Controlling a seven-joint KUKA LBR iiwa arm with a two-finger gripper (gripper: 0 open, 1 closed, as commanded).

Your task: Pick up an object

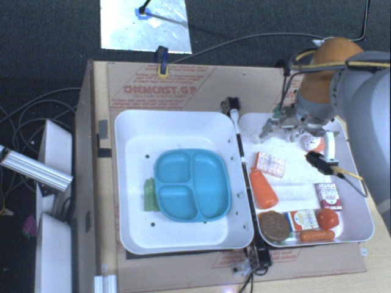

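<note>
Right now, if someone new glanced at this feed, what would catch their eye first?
Probably the blue divided plate in the middle of the left bin, with a green piece against its left edge. Next, the toy food crowded along the right bin's near side: an orange carrot, a brown patty and a red tomato. The gripper is over that bin's far end.

Arm (360,84) cut off at right edge, green item (149,195) perhaps partly under blue plate (192,184)
</note>
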